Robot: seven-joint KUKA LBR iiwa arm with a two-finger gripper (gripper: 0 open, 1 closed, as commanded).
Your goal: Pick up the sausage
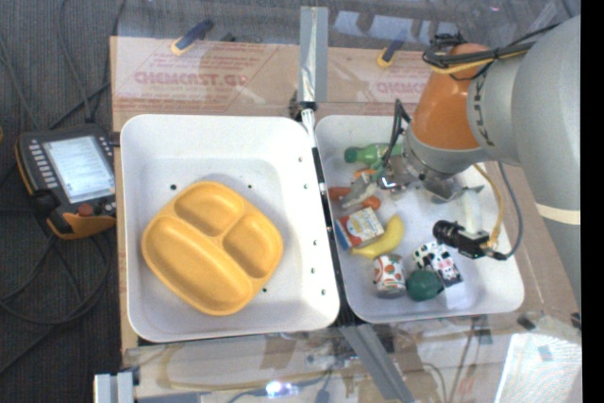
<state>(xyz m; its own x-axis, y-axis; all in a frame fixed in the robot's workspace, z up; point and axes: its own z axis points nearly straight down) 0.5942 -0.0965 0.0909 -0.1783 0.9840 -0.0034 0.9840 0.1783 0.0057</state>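
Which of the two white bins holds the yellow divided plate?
The left bin. The yellow divided plate lies alone in it, while the right bin holds the small toy foods, such as the banana, with the gripper above them.

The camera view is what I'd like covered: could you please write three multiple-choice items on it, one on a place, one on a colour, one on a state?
1. Where does the yellow tray lie?
A. left bin
B. right bin
C. on the floor

2. What colour is the banana?
A. green
B. yellow
C. red

3. How does the tray lie?
A. hollows facing up
B. flipped over
C. standing on edge

Answers:
1 A, it rests in the left bin.
2 B, yellow beside the snack packet.
3 A, its three hollows show.
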